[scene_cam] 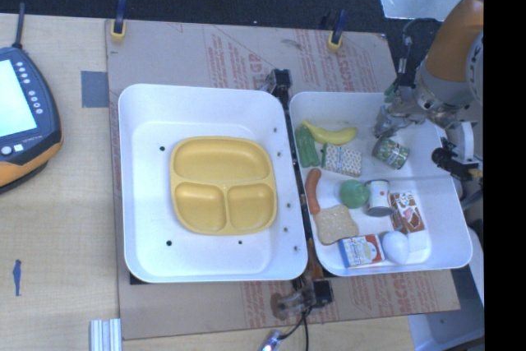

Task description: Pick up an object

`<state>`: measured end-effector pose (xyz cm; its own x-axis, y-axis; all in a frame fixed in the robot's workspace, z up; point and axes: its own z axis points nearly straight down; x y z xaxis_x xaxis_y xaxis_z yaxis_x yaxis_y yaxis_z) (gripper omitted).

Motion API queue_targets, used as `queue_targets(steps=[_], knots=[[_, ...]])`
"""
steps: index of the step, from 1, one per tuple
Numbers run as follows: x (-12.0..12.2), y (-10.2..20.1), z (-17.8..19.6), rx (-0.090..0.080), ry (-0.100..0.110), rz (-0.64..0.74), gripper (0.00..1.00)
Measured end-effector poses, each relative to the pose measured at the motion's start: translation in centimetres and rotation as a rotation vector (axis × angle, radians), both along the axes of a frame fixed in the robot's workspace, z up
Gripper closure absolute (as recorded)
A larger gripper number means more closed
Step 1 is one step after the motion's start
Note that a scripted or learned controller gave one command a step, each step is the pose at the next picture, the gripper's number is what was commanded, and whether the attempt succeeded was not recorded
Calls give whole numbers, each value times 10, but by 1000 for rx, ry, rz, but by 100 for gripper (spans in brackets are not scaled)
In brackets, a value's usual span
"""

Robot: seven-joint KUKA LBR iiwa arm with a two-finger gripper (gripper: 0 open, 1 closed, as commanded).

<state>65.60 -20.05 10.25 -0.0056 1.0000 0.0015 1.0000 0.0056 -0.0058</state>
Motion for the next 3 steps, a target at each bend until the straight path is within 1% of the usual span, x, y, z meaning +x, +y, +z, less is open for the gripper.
queue_targets(steps=[1,2,3], knots=[[0,0,0,0,0,0,0],[-49,18,-11,-3,-1,-1,0],[-83,15,-11,-2,-1,1,0]])
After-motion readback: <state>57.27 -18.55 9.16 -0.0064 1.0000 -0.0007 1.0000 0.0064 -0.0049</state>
